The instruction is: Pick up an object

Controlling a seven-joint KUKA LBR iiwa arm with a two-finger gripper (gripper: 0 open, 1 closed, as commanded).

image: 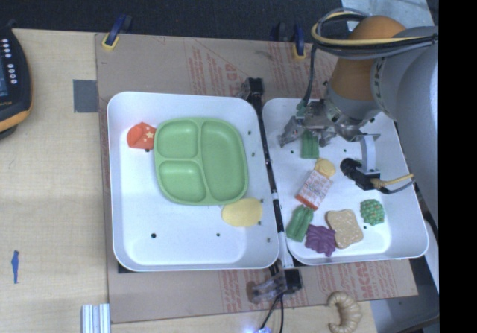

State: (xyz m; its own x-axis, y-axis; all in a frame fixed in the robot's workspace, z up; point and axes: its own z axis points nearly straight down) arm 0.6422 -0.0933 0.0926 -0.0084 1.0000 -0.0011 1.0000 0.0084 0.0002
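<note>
Bench w/ two white bins; gripper (309, 132) low over green block (310, 147), far right bin (408, 243). Grasp state: can't tell. Next: lift, probably.

L bin (119, 175): divided plate (201, 160) sits centre, toward the back. Small star-marked piece (140, 135) touches plate's L edge, near bin's back-L corner. Rounded piece (242, 212) just off plate's front-R corner, near the divider between bins.

R bin (406, 238): gripper (311, 132) at back-L, over a small block (309, 147). Packet (315, 185) lies mid-bin, in front of block. Front row, L to R: long piece (299, 223), leafy piece (320, 239), toast slice (344, 227), round bumpy piece (372, 211). Toast touches leafy piece.

Outside bins: curled item (345, 312) on bench in front of R bin; handheld controller (11, 78) at far L.
</note>
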